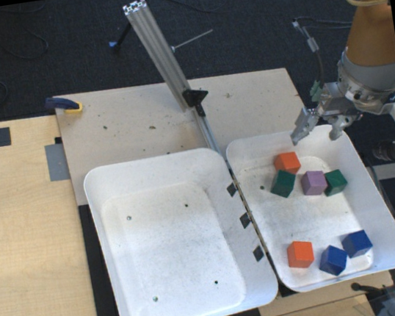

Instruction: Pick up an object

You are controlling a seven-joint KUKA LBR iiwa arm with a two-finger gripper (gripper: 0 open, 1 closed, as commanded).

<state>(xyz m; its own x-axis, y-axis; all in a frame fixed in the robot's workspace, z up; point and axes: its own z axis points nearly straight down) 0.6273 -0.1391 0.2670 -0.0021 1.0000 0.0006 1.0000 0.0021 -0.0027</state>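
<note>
Gripper w/ fingers spread apart, holding nothing, hangs over far edge of right bin. Closest to it, an orange cube lies in bin's far part, touching a green cube; just beside those, purple cube touches another green cube. Near front: second orange cube & two blue cubes. Left bin sits alongside. Aluminium bar slants up behind.
</note>
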